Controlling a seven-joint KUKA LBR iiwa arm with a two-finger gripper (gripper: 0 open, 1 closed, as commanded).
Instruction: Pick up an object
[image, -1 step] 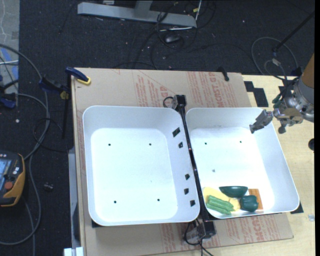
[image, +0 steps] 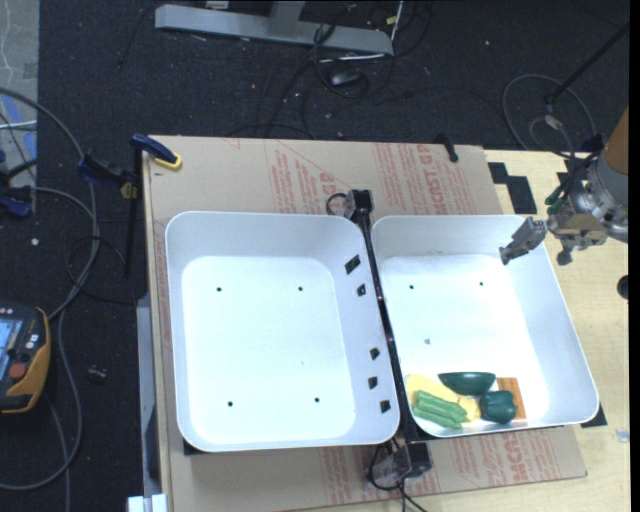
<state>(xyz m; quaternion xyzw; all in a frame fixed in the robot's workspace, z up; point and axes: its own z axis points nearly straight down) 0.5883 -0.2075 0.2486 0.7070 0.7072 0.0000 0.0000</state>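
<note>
Brown board (image: 300, 165) printed with red lettering is seen covering the bench, and on it two shallow white bins are set side by side, their inner walls touching along a dark divider strip. The left bin (image: 190, 240) is the larger-looking of the two in this slanted view; four small dark dots are marked on its floor. The right bin (image: 560, 330) is placed just beside it, and all the loose objects are gathered in its near corner, well apart from the arm.

At the right edge the grey arm (image: 612, 200) is seen reaching in, with its orange band above the wrist. The gripper (image: 524, 240) is held over the far right rim of the right bin; nothing is seen between its fingers, and whether they are spread or closed cannot be told from this view.

In the near corner, a pale yellow piece (image: 428, 385) is lain flat, with a ridged green object (image: 438, 409) resting on it. A dark green bowl-shaped object (image: 467, 381) is placed just beside these, next to an orange card (image: 510, 386). A small dark green lump (image: 498, 406) is found touching that card.
</note>
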